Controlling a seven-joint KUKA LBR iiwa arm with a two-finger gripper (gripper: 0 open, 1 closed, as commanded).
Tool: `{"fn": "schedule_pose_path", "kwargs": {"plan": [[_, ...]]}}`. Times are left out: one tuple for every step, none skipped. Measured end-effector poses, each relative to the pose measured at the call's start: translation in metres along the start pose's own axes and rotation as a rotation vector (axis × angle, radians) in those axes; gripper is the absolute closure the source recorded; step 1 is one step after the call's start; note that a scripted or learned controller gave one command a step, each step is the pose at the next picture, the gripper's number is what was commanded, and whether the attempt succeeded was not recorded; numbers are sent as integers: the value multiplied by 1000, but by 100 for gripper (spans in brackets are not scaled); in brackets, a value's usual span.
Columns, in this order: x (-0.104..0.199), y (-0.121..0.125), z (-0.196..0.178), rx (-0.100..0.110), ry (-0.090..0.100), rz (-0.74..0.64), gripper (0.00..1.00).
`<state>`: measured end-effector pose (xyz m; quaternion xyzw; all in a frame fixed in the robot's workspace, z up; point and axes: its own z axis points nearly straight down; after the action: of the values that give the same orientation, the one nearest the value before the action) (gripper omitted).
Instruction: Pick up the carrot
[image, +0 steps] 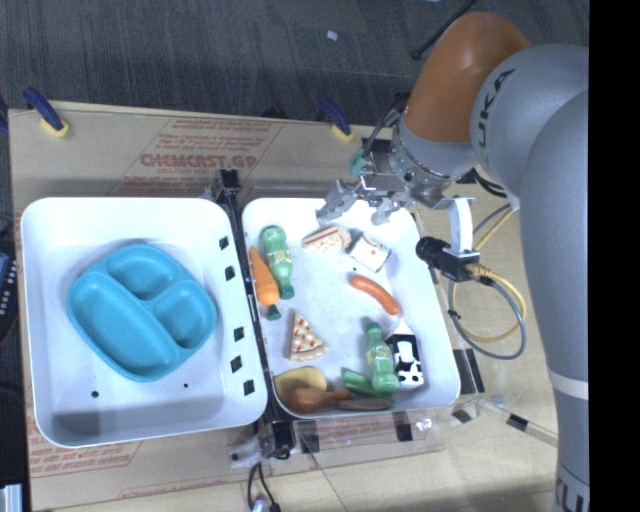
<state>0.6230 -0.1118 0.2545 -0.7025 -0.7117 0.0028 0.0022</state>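
Note:
The carrot (264, 281) is orange and lies along the left wall of the right bin (432, 300), with its tip toward the front. A green bottle (277, 260) lies against its right side. My gripper (358, 208) hangs over the far end of the right bin, up and to the right of the carrot and well apart from it. Its two fingers are spread open with nothing between them.
Also in the right bin are two sandwich pieces (327, 239) (370, 255), a sausage (375, 293), a pizza slice (305, 338), a second green bottle (378, 360), a cow-patterned carton (405, 360) and brown food (310, 392). A blue divided plate (140, 310) lies in the left bin (40, 260).

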Motion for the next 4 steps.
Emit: {"fn": "schedule_pose_path", "kwargs": {"plan": [[14, -37, 161, 0, -4, 151, 0], [19, -51, 163, 4, 4, 643, 0], [81, -25, 60, -5, 2, 218, 0], [92, -39, 64, 9, 2, 324, 0]]}}
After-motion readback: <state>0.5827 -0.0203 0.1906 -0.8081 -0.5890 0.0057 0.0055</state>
